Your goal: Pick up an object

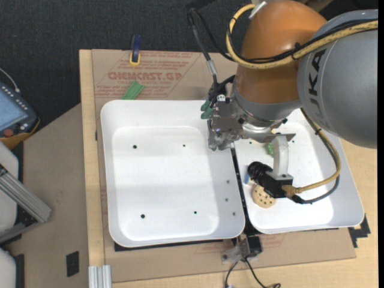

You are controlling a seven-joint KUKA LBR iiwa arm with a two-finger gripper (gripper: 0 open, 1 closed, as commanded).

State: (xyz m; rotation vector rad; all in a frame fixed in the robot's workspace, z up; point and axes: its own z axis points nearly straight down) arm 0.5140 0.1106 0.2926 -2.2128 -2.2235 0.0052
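Note:
My gripper point(218, 138) hangs low over the rims where the two bins meet, at the far left edge of the right bin point(342, 212). The grey and orange wrist covers most of that bin's far half. A tan, round, speckled object point(263, 198) lies on the right bin's floor near its front left, partly covered by the robot's black sensor. It is to the right of the gripper and nearer the front. A small green piece point(272, 148) peeks out beside the pale bracket; I cannot make out what it is.
The left bin point(109, 161) sits beside the right one on a cardboard sheet point(156, 71). A green strip point(133, 90) and a blue and yellow clip point(135, 51) lie on the cardboard behind the left bin.

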